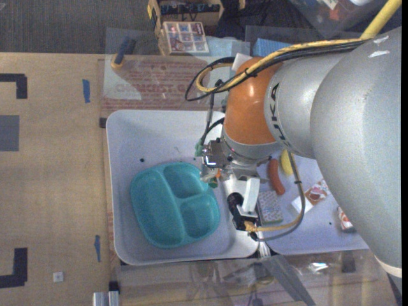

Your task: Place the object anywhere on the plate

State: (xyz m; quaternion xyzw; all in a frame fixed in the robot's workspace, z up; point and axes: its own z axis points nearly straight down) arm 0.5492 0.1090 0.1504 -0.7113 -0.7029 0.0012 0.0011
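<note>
Camera view: my claw (210,176) hangs over the plate (173,204), right by its edge. I cannot tell what it is doing. The hot dog (276,176) lies in the other bin (319,231). It looks light and soft; I would grab its middle.

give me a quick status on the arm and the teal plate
Gripper over the plate's right edge, arm body hiding its tip. Teal divided plate flat in the left bin, nothing on it. Small items, one orange, in the right bin under the arm.
</note>
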